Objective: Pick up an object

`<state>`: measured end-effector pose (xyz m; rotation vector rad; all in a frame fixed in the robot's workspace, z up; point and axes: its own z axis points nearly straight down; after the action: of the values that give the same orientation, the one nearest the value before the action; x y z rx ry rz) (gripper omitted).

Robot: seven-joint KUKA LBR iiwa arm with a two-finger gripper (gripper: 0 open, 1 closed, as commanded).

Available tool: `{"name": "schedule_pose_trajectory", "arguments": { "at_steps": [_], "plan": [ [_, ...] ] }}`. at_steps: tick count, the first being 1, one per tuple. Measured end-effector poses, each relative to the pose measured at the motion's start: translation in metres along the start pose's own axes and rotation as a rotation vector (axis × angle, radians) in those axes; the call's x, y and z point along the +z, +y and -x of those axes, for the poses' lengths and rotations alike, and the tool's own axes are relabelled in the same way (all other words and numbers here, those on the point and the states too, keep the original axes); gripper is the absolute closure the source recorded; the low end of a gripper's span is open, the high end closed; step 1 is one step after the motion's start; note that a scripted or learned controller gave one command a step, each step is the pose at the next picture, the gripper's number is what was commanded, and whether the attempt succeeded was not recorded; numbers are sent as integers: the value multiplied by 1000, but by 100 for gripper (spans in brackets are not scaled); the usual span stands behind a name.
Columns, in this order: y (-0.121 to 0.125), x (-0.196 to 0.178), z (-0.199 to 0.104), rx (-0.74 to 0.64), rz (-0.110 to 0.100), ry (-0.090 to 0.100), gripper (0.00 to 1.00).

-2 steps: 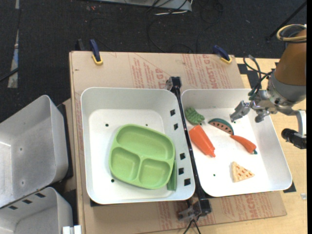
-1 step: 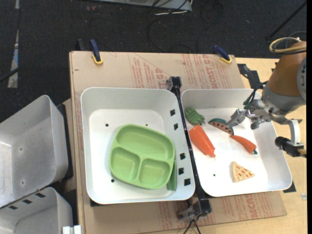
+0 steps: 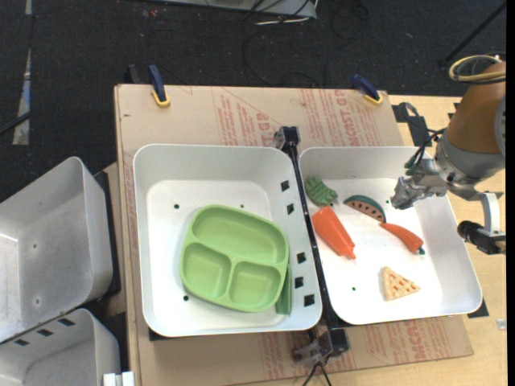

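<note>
- Nearest you, at about 5 o'clock in the right bin, lies the pizza slice toy, flat on the floor and well apart from the gripper. You have not touched it, by the look of it.
- In the left bin the green divided plate rests toward 6 o'clock, with nothing in its compartments. It looks a poor pick for two fingers, so you would likely leave it.
- Toward the middle of the right bin, the big orange carrot lies at a slant beside the divider between the bins, with the green leafy piece just above it at 11 o'clock.
- The small orange carrot lies at about 3 o'clock in that bin, just below the gripper and the nearest thing to it.
- The watermelon slice sits near the centre, a little toward 12 o'clock, just left of the gripper.
- The gripper hangs over the right bin at about 2 o'clock, low over the floor. You cannot tell from this angle whether it is spread or closed, and nothing shows between its tips.
- My reading: the pick is not yet done. Every object lies on a bin floor. What is left for you is the whole grasp: settle on a target, close on it, and lift it clear.
</note>
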<state>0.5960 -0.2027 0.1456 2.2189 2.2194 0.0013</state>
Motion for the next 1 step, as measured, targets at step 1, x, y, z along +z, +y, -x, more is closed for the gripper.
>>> {"name": "schedule_pose_trajectory", "arguments": {
  "at_steps": [1],
  "plan": [
    [-8, -55, -4, -2, 4, -1, 100]
  ]
}}
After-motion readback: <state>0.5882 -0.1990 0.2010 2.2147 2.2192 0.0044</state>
